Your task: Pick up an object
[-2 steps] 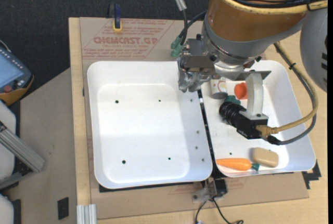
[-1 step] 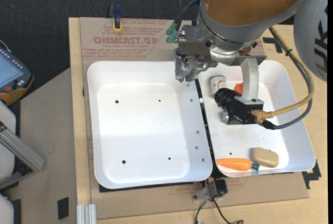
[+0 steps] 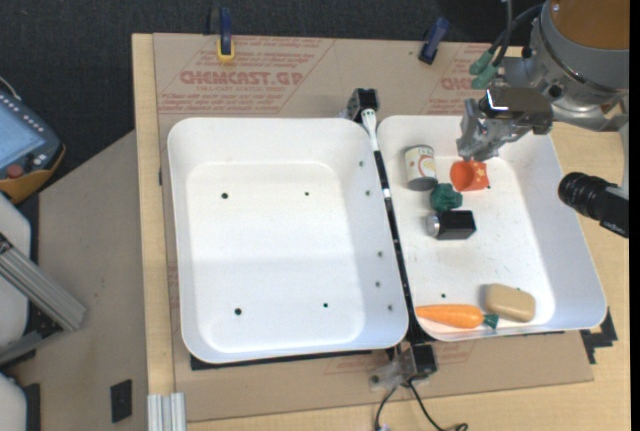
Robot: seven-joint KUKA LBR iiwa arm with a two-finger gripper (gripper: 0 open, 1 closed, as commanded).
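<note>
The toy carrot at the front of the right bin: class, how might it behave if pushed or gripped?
The carrot looks rounded and tapered, so it would probably roll or swing round when pushed. Its smooth, glossy skin may slip. It lies against the bin's front rim, which may hinder a grip.

Only readable thing here is the red print on the brown protective sheet [image 3: 300, 79] lying over the worktop, past the far edge of the left bin [image 3: 190, 219]: "CHEMCAST GP" in big letters. The finer lines under it are too small to read.
</note>
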